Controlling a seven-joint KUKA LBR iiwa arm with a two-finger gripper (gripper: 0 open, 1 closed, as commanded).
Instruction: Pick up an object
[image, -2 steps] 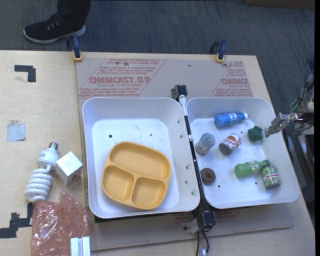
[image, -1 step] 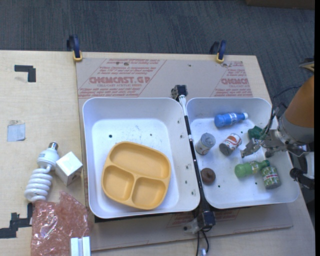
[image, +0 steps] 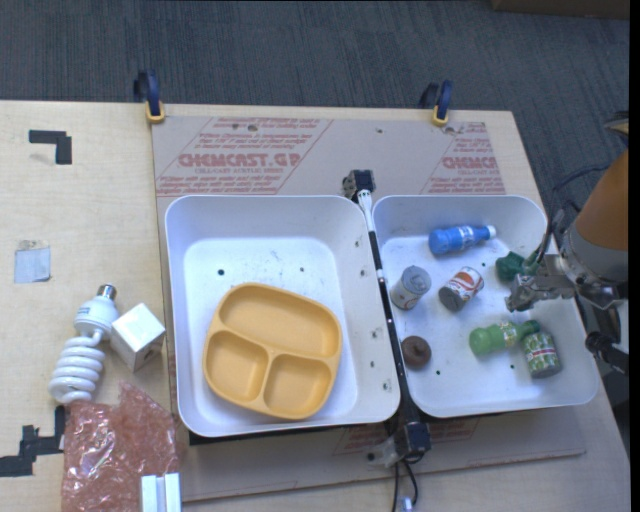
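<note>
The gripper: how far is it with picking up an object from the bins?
Nothing looks picked up yet. The gripper is low over the right bin, near its right side, between a dark green object and the green bottle. I see nothing between its fingers. The blue bottle, the can and the other items lie in the bin. The grasp and the lift are left.

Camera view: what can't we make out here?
- Two-finger gripper: too small and blurred to tell whether it grips anything.
- Dark green object at the right bin's far right: partly behind the gripper, identity unclear.
- Grey-and-orange arm: cut off by right edge.
</note>
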